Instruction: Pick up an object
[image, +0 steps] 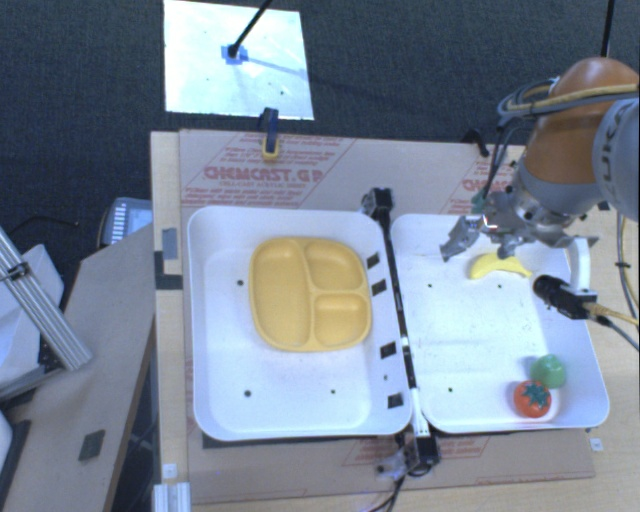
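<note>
Two white bins sit side by side on the bench. The left bin holds a yellow divided plate with three compartments, lying flat near its middle. In the right bin a yellow banana lies near the far edge, just below the arm's wrist. The gripper hangs over that far part of the bin, close above the banana – whether its fingers are spread or closed cannot be told, and nothing shows between them. Well apart, in the near right corner, a green round fruit touches an orange-red tomato-like toy – both rest on the bin floor
</note>
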